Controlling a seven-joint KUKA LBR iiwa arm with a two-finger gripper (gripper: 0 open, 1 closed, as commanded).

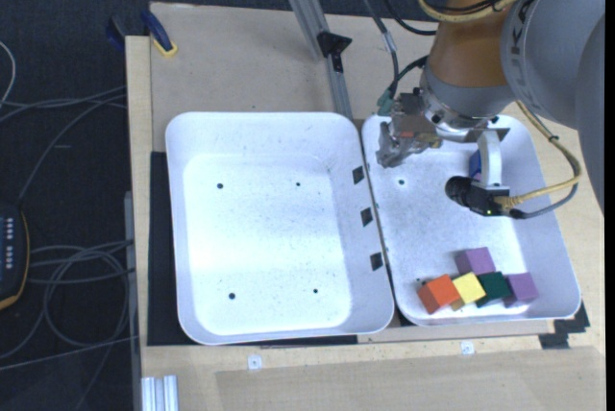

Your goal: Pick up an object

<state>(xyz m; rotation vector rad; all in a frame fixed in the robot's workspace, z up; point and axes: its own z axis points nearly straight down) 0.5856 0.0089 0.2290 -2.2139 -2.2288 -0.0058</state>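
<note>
Checked left to right. Found left bin (175,134) on the bench (240,63), four dark dots on its floor. Found right bin (550,236) pressed against it along the shared rim, with three black clips (366,216) there. Spotted gripper (392,150) over the right bin's upper-left part, near that rim, hung below the orange band (480,25) of the grey arm (567,25) (open or closed: couldn't tell from this angle). Located the blocks clustered in the right bin's lower-right corner, well apart from the gripper: orange block (440,292), yellow block (469,287) and green block (494,285) touching in a row, purple block (475,259) just behind the yellow, second purple block (522,285) at the right end.
</note>
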